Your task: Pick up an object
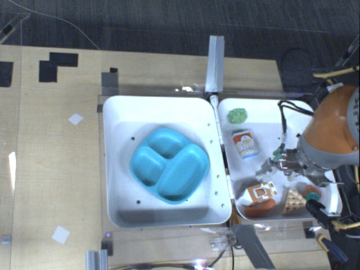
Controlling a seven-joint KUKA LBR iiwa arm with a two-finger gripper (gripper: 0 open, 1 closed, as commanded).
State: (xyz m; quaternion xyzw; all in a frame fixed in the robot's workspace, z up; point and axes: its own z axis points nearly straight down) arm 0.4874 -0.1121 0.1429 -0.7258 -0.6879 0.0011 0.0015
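My gripper [269,170] hangs low over the right bin [264,107], just above a brown and orange packet with a white label [260,198]. The grey arm with its orange band [332,129] reaches in from the right. A small red and white carton [245,144] lies to the upper left of the gripper, and a green lumpy object [237,116] sits near the bin's far edge. A tan cone-shaped item [293,201] and a small orange piece [312,195] lie at the bin's near right. I see nothing held in the gripper.
The left bin [121,117] holds a blue divided plate [169,165]. A metal post [215,63] stands behind the seam between the bins. Cables run along the arm at the right.
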